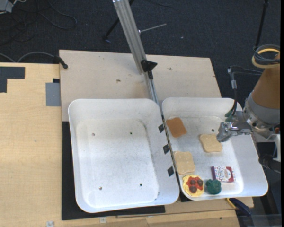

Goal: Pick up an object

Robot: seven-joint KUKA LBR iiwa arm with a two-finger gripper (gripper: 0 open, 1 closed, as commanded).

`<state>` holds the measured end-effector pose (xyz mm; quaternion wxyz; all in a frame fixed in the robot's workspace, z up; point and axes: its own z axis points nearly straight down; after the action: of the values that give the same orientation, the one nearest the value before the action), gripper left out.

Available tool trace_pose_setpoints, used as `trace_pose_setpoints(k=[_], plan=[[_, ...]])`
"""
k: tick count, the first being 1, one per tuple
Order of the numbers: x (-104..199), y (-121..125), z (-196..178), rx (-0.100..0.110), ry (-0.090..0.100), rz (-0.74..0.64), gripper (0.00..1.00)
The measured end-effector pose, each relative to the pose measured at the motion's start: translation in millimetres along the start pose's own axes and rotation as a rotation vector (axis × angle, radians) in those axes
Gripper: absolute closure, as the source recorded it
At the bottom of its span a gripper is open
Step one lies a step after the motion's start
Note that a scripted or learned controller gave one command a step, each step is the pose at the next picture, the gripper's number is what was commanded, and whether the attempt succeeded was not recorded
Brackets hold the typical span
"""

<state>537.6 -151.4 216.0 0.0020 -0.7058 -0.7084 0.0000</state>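
The right bin (199,105) holds a brown toast slice (176,126) at its left, a pale bread slice (210,143) in the middle and another pale slice (184,162) by the divider. Near its front lie a small pizza (193,185), a green broccoli piece (213,187) and a red-and-white packet (223,174). My gripper (223,134) hangs low at the right side of this bin, right beside the upper right edge of the middle bread slice. Nothing shows between its tips.
The left bin (85,122) sits beside the right one, with black clips (164,148) along the shared wall. A slanted aluminium rail (132,37) rises behind the bins. The arm enters from the right edge, above the right bin's rim.
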Motion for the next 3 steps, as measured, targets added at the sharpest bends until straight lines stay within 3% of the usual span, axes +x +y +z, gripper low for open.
trace_pose_setpoints(k=[2, 3], plan=[[94.2, -13.4, 11.8, 0.002, 0.0, 0.001, 1.0], [153.1, -25.0, -1.5, 0.002, -0.001, -0.001, 1.0]])
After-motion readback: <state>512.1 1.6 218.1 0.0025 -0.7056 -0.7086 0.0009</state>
